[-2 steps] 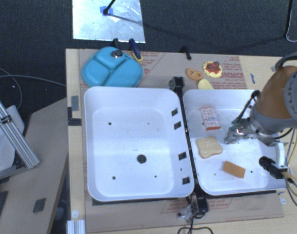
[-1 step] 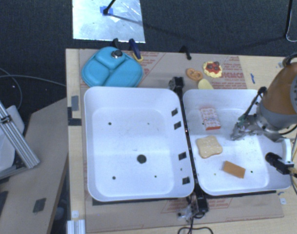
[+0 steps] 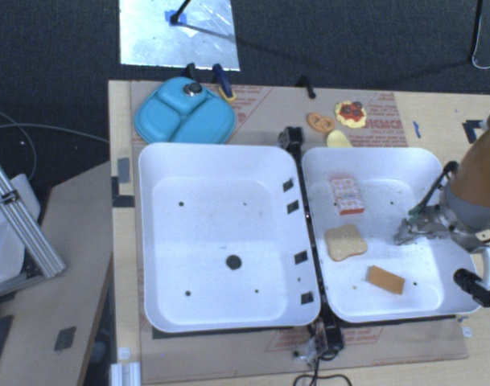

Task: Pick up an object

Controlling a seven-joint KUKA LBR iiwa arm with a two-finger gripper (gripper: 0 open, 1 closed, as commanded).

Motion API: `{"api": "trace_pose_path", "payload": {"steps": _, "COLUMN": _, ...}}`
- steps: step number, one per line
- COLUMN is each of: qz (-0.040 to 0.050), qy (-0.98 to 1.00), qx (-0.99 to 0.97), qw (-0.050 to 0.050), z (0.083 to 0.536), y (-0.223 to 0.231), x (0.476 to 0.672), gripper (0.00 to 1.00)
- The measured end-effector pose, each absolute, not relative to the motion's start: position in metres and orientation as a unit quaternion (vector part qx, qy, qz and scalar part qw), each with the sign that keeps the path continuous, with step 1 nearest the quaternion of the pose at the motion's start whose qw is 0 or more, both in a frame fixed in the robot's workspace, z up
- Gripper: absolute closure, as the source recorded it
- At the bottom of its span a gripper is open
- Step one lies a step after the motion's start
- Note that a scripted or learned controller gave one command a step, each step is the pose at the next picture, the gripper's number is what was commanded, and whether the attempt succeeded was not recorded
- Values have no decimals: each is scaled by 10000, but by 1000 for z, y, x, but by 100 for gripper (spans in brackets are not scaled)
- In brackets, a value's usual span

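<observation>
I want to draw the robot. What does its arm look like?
The arm is fat and round, with an orange band and a grey part below it. A dark cable runs along it. The gripper at the end is small, grey metal. A black bit sticks out underneath.

- Dark blue-grey carpet floor (image 3: 51, 47) surrounds the setup.
- A shiny metal sheet (image 3: 178, 21) lies on the floor at the top, catching light.
- The light wooden surface (image 3: 253, 103) is bare along its far edge.
- A slanted aluminium rail (image 3: 19, 215) stands at the left.
- A thin cable (image 3: 479, 22) loops at the upper right.
</observation>
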State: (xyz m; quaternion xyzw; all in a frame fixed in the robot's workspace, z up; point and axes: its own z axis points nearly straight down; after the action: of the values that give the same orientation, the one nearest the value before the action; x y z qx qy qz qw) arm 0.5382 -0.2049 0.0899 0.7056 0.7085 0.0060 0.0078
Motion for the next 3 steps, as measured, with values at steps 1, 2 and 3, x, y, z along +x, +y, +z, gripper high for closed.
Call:
{"api": "trace_pose_path", "payload": {"steps": 1, "qz": 54, "qy": 7087, "qx": 7055, "qw": 90, "z": 101, "y": -207, "x": 538, "gripper": 100}}
{"api": "trace_pose_path", "payload": {"steps": 2, "qz": 16, "qy": 7090, "qx": 7052, "qw": 35, "z": 87, "y": -207, "x": 612, "gripper": 100}}
{"api": "trace_pose_path", "payload": {"steps": 3, "qz": -13, "qy": 7069, "qx": 7073, "qw": -28, "z": 137, "y": -206, "x": 501, "gripper": 100}}
